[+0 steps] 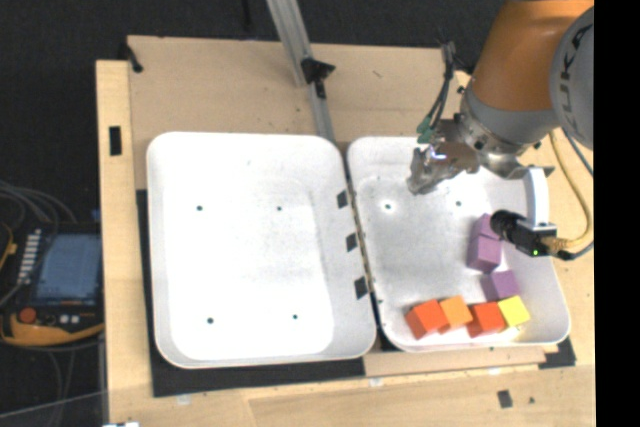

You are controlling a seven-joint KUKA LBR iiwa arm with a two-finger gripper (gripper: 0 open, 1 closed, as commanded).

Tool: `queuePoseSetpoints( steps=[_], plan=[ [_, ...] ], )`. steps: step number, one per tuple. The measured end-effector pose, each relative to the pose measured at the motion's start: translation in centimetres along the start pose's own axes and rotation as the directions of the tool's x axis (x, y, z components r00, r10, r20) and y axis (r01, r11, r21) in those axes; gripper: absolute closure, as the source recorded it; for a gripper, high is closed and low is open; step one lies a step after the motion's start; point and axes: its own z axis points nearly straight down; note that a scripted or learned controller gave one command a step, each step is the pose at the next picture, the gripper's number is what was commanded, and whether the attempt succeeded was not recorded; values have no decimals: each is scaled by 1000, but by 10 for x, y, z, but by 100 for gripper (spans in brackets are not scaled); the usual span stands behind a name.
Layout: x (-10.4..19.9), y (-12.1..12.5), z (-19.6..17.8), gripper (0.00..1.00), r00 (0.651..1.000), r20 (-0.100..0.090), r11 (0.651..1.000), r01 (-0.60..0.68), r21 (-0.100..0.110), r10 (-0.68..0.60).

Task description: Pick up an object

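Note:
My gripper (425, 177) hangs over the far middle of the right bin (400, 235), its fingers pointing down, with nothing seen between them. Two purple blocks lie in that bin: one (487, 243) at the right side and one (500, 283) just in front of it. Along the bin's near edge sit an orange-red block (428, 318), a lighter orange block (456, 311), a red block (488, 318) and a yellow block (514, 312). All the blocks lie in front of and to the right of the gripper, apart from it.
The left bin (250, 245) stands beside the right one on the wooden bench. A slanted metal pole (290, 25) rises behind the bins. A small screen device (60, 270) sits off the bench at the left.

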Motion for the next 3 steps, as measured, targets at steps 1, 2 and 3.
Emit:
queuePoseSetpoints(
  steps=[1,2,3],
  plan=[
    [48,-29,8,100,1000,1,1000,-2,1,2],
    [100,-51,23,100,1000,1,1000,-1,2,1],
    [151,-59,35,100,1000,1,1000,-1,2,1]
  ],
)
